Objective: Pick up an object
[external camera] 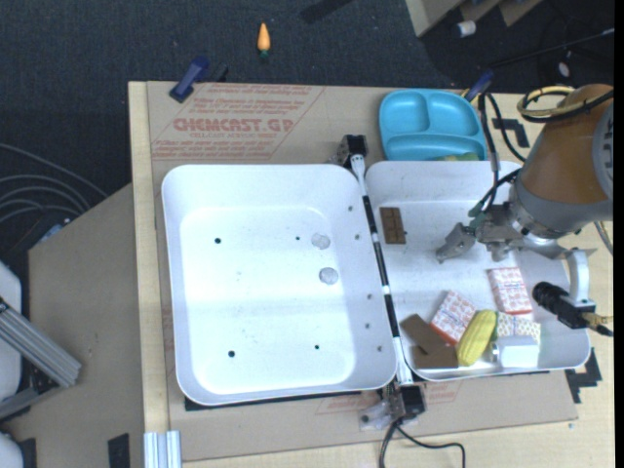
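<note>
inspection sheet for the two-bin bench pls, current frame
Surface: cardboard-topped bench bearing the left bin and the right bin side by side.
Job's things: in the right bin, a brown block near its left wall; a yellow corn-like item, red-patterned packets, a brown flat piece and a white block crowded at the near end. Two small round grey spots in the left bin.
Clutter: blue divided tray behind the right bin; blue clip at the bench's far edge.
Gripper: gripper over the right bin's middle; nothing seen between its fingers.
Cables: black cable at the near edge.
Surroundings: dark carpet; small orange item on it.
</note>
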You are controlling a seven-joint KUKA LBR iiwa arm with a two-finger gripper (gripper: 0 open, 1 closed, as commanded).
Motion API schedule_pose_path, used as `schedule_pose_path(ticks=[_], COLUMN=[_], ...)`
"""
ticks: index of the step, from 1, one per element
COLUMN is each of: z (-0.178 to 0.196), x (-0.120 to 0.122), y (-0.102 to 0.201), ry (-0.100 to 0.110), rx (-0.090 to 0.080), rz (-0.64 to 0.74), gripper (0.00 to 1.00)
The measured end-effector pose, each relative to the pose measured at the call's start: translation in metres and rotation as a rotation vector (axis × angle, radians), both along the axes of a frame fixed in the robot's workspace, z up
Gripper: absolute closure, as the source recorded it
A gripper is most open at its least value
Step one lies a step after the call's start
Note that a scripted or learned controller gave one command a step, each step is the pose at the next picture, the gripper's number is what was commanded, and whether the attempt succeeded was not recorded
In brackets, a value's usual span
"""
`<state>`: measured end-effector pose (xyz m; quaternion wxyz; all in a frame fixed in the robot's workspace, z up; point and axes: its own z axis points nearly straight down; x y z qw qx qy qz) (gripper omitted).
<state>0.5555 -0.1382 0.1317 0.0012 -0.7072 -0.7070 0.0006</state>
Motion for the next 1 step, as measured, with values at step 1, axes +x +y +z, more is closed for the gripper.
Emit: schedule_pose_path(ticks=[1], z=[-0.0153], x=[-0.015], y=[0.023], ry=[0.001], rx=[0.001], rz=[0.001], gripper=[0.0])
